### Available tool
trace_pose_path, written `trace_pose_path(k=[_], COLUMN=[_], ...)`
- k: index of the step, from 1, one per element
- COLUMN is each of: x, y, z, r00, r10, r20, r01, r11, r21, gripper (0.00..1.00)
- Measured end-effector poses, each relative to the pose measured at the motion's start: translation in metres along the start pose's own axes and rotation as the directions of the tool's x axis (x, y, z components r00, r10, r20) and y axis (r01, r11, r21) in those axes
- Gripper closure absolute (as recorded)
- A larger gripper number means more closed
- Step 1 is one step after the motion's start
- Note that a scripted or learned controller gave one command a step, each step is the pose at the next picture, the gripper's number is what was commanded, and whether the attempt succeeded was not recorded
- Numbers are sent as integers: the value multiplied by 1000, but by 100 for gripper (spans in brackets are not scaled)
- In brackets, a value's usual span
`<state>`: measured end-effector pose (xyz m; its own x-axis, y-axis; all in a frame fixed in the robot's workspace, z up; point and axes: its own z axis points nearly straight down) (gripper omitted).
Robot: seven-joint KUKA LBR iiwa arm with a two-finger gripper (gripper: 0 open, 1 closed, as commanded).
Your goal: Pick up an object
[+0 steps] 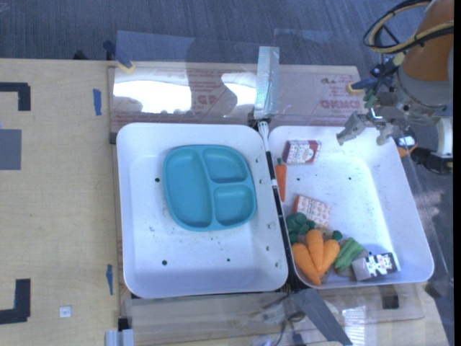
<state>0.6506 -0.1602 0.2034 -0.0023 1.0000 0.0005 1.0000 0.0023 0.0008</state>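
From the camera above the bench, my two-finger gripper (366, 128) hangs over the far right corner of the right-hand shallow white bin (403, 186), and the two fingers stand spread apart with nothing between them. The left-hand white bin (137, 193) holds a teal plastic divided plate (209, 187), well away from me.

Nearest my hand is the small red-and-white carton (301, 151), lying at the far end of my bin, off to the left of my fingers and a little toward the camera. Its long side runs roughly left to right across the bin. I judge this the likeliest pick: I would travel left and drop, with my fingers set across its short side.

Further off, a slim orange toy carrot (281, 179) lies against the bin's left wall, a second red patterned packet (311, 209) sits mid-bin, and a heap of orange plush carrots (315, 254) with green pieces crowds the near corner beside a black-and-white box (376, 264).
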Motion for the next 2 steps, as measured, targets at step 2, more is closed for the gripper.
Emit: trace_pose_path(k=[2], x=[44], y=[-121], z=[110], r00=[1000], r10=[19], r20=[1], r01=[-19], r11=[1000], r21=[-18], gripper=[0])
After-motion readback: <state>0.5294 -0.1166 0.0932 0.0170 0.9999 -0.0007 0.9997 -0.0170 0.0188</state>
